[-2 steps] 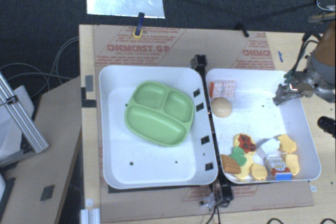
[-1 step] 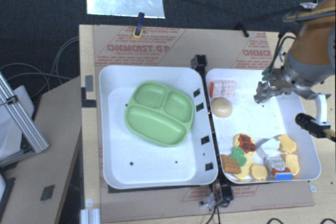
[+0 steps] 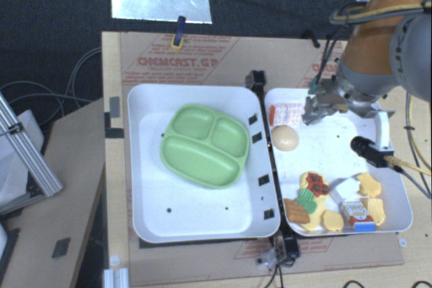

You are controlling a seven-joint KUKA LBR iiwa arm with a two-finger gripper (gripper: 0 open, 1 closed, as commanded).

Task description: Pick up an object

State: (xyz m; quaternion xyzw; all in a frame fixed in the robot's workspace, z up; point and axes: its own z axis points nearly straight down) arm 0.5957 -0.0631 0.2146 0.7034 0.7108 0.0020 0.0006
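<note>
The right bin [image 3: 337, 138] holds the loose items. A round beige bun [image 3: 285, 138] lies near its left wall, and a red and white packet [image 3: 286, 112] sits just behind the bun. My gripper [image 3: 313, 112] hangs over the far part of this bin, just right of the packet and up and right of the bun. Nothing is visibly held in it. Along the bin's near edge lie several toy foods [image 3: 331, 202]: a red and yellow piece, a green piece, tan and yellow pieces and a small box with a blue edge.
The left bin [image 3: 145, 212] contains a green divided plate [image 3: 204, 145]. A black divider with clips [image 3: 264, 145] runs between the bins. A black fitting [image 3: 368, 148] on the arm hangs over the right bin's right side. Cables trail along the right edge.
</note>
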